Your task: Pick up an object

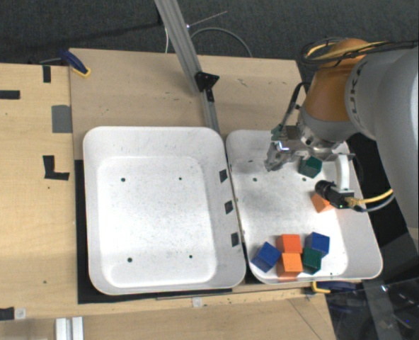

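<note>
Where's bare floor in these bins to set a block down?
Left bin: floor bare, wall to wall. Right bin: free middle strip between the gripper and the block cluster at the near wall. Crowded by the far-right wall: green block, orange block.

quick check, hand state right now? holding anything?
Hand: over the right bin, no block visibly between its parts; open or shut cannot be told.
</note>
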`<state>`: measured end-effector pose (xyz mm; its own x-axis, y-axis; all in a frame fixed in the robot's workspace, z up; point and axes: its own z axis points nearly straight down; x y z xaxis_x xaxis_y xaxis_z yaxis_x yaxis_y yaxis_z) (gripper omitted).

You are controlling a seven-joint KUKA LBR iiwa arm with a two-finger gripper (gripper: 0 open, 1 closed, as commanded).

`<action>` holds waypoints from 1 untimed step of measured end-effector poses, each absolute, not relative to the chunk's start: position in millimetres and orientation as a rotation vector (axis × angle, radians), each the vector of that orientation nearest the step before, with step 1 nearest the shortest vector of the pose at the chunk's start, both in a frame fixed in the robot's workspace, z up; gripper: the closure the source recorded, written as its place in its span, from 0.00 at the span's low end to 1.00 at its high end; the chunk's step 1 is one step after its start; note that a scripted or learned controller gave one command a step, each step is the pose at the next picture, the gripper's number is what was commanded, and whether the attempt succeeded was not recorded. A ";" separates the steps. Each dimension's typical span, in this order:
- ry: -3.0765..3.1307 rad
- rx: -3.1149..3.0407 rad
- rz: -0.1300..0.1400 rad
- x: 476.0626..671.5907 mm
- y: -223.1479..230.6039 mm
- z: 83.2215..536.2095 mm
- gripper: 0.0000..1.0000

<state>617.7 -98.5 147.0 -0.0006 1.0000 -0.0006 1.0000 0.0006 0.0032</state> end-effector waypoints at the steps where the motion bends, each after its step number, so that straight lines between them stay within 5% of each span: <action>1: 2.221 2.216 0.005 627.6 -93.0 203.4 1.00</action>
